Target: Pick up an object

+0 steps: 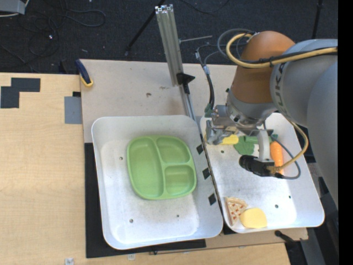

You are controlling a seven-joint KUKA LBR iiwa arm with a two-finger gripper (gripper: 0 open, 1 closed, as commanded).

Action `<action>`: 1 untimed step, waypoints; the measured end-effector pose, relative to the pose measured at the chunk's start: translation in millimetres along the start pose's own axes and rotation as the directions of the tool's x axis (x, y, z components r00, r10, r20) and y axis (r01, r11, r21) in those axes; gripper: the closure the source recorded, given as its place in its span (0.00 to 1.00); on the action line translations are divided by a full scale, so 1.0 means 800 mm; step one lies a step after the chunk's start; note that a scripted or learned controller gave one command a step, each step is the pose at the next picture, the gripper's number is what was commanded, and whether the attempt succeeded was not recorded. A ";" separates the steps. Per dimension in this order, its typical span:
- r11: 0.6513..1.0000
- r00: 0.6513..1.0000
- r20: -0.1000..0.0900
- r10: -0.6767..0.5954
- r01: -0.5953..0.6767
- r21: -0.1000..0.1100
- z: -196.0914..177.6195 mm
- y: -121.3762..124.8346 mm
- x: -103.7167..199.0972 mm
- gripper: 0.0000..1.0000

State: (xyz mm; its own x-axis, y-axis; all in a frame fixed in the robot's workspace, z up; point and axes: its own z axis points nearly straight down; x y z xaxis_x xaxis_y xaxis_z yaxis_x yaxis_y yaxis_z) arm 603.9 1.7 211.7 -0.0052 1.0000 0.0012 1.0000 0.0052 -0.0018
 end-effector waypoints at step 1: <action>1.000 1.000 0.001 0.000 0.000 -0.001 -0.007 0.015 0.077 1.00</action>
